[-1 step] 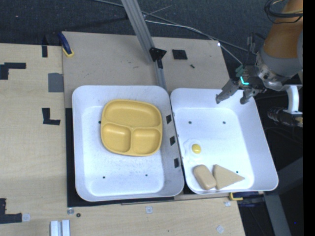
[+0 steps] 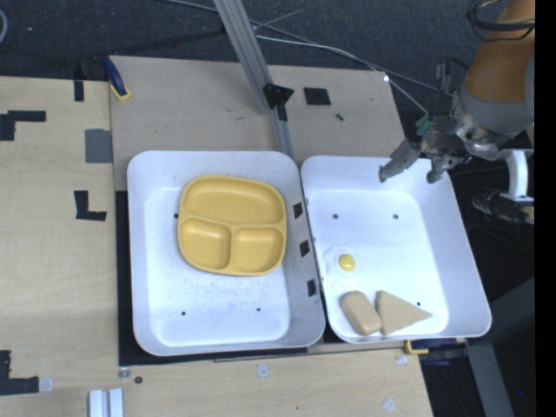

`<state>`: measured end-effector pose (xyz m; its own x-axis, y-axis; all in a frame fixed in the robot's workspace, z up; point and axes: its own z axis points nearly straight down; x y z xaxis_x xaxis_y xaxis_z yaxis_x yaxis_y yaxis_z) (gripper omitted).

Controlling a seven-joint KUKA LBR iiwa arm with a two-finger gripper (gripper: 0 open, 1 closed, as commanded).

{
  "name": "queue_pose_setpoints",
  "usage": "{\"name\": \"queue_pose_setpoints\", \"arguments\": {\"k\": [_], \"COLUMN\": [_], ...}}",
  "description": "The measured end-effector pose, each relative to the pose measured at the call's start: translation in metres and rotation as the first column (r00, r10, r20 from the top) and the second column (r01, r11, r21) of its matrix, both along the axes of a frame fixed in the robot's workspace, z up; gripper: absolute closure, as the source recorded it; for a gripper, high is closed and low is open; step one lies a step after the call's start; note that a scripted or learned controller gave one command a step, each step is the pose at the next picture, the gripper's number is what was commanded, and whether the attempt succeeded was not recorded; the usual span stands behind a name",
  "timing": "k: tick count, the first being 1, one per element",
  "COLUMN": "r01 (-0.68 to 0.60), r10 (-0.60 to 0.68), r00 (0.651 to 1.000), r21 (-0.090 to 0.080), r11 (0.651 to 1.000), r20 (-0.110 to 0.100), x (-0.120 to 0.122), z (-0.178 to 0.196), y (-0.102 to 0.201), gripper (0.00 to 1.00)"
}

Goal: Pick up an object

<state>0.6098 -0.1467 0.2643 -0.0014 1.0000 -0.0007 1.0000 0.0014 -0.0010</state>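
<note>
step: approach | jaws (image 2: pixel 410 165) spread, empty, over right bin's (image 2: pixel 465 233) far rim | yellow ball (image 2: pixel 347 262), bread roll (image 2: pixel 360 312), wedge (image 2: pixel 401 311) well below-left | tip: centre over one, descend straight

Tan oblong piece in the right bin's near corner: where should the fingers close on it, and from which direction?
Grip the tan oblong piece across its short width at mid-length, coming straight down. It lies flat with its long axis slanting, and the wedge sits close on its right, so one finger probably has to slip into that narrow gap. The gripper is open.
</note>
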Motion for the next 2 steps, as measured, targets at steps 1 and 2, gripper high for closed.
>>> {"name": "queue_pose_setpoints", "arguments": {"k": [1, 2], "r01": [0.000, 0.001], "r10": [0.000, -0.001], "r00": [1.000, 1.000], "r21": [0.000, 0.000], "r11": [1.000, 1.000], "r20": [-0.004, -0.006], "x": [0.006, -0.005], "z": [-0.046, -0.103], "y": [0.002, 0.002], "gripper": [0.00, 0.00]}}
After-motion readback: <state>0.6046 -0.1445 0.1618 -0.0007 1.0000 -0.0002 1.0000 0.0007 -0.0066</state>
